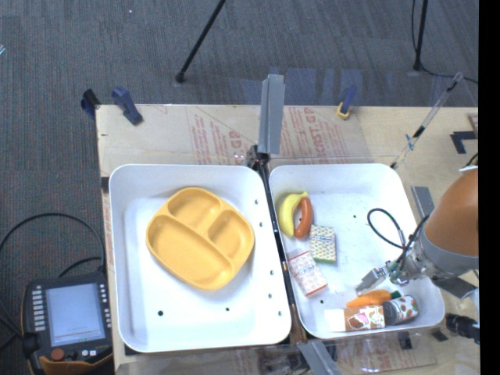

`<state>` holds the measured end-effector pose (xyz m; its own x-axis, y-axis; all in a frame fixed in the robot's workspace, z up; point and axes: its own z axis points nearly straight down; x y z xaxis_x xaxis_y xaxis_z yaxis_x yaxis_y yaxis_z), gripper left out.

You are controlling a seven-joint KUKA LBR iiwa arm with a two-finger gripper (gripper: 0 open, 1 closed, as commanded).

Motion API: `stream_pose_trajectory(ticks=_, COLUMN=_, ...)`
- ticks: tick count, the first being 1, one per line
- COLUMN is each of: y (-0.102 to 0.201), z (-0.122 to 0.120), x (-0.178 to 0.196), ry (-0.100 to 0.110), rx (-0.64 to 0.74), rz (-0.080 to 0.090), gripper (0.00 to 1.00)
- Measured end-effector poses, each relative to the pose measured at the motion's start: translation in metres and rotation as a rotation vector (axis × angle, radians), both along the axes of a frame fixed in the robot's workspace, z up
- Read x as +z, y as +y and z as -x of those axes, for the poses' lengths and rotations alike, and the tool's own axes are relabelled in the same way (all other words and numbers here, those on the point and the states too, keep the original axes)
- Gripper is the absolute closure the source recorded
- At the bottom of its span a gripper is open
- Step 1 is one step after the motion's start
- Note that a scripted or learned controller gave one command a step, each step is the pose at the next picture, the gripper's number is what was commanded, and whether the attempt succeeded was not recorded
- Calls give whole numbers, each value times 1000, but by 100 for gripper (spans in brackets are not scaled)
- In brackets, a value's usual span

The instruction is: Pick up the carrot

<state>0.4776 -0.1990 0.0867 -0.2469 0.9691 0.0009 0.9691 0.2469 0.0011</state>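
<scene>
Gripper [373,277], at the end of the grey arm [457,229] entering from the right, hangs low over the right bin [344,174], just above the carrot [370,298]; we cannot tell its state from this view. Reading from the left, we see a handheld control panel [69,319] on the floor, then the left bin [125,209] holding a yellow divided plate [200,237]. In the right bin, a banana [289,212] and a sausage [303,217] touch each other near the dividing wall. Just beside them sits a small patterned packet [323,244], and below it a red-and-white packet [306,273]. A black cable loop [387,226] rises from the wrist over the bin floor. The carrot lies near the front right corner, directly against a bottle [383,314] lying on its side along the front wall, which crowds it from the front.
</scene>
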Motion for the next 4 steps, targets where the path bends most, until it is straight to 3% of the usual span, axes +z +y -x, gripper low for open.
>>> stream_pose_trajectory(ticks=1, y=62, z=2, x=-1, ry=5, rx=70, rz=-1, gripper=0)
stream_pose_trajectory(ticks=2, y=61, z=2, x=7, ry=8, rx=63, rz=-3, gripper=100)
stream_pose_trajectory(ticks=3, y=142, z=1, x=99, ry=6, rx=63, rz=0, gripper=100)
stream_pose_trajectory(ticks=4, y=142, z=1, x=99, ry=6, rx=63, rz=0, gripper=0)
